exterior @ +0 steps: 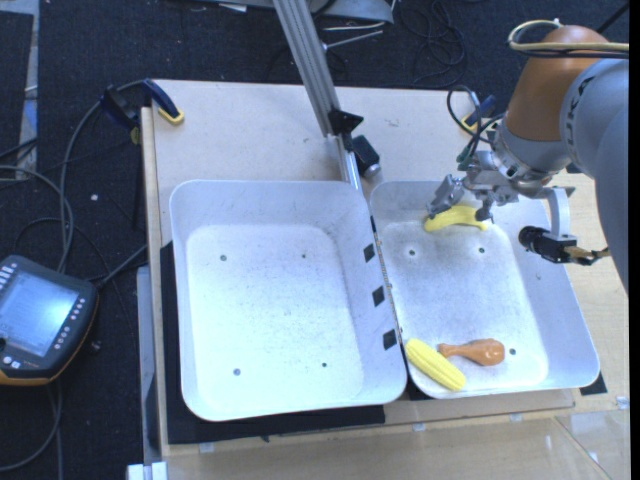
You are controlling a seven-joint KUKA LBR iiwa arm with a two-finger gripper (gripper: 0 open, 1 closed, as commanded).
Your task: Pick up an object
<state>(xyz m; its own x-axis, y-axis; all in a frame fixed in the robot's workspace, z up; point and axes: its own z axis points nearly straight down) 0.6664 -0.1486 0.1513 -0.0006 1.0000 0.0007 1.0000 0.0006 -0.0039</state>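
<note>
Grey arm with orange band [560, 78] reaches in from right, over far end of right shallow white bin [560, 318]. Claw [460, 206] low over curved yellow banana-shaped toy [457, 220] at bin's far edge; fingers straddle toy, one at each end, apart, toy between them and resting on bin floor. Near front edge of same bin: yellow corn cob toy [434, 364], just beside it orange chicken-drumstick toy [476, 351]. Left shallow white bin [200, 208] beside it on pale wooden desk [250, 128]. Handheld pendant with screen [38, 316] on dark floor at left.
</note>
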